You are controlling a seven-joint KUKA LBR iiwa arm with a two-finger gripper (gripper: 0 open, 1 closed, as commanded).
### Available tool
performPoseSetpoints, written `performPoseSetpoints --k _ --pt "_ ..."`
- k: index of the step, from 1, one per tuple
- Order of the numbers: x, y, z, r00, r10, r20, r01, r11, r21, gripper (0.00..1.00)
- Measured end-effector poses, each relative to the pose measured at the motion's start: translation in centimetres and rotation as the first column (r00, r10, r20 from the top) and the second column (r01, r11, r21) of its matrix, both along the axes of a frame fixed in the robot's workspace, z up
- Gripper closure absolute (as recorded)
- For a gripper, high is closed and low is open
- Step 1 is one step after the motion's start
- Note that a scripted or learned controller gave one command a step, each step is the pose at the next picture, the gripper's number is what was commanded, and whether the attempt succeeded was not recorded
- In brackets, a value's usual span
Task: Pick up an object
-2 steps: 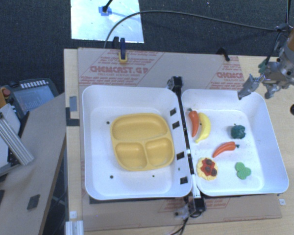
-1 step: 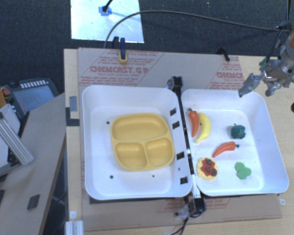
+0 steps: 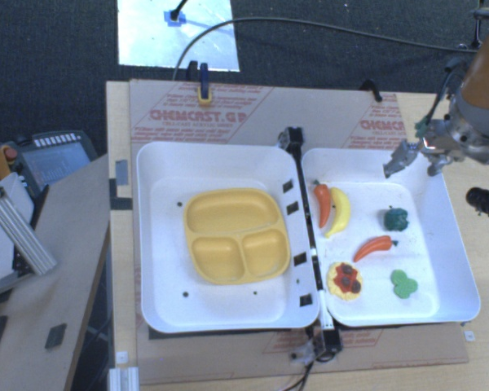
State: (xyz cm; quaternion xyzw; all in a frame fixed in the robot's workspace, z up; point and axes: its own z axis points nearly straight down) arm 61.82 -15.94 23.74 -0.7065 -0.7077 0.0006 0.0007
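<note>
The right bin [image 3: 452,243] holds several toy foods: a yellow banana [image 3: 339,211] with a red pepper [image 3: 323,204] beside it, an orange carrot [image 3: 373,247], a dark green broccoli [image 3: 396,217], a light green piece [image 3: 404,283] and a small pizza [image 3: 345,279]. My gripper [image 3: 411,168] hangs above the bin's far edge, up and right of the banana and beyond the broccoli. Its two fingers are spread, so it is open, and nothing is between them.
The left bin [image 3: 159,218] holds a yellow divided plate [image 3: 232,235]. A black divider [image 3: 301,218] runs between the bins. Cardboard lies under both bins, and a pendant [image 3: 53,161] sits at the left of the bench.
</note>
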Motion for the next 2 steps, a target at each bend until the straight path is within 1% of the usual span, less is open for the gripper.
performPoseSetpoints --k 2 --pt "0.3 0.5 -8.5 1.0 -0.001 0.0 0.001 1.0 0.0 0.0"
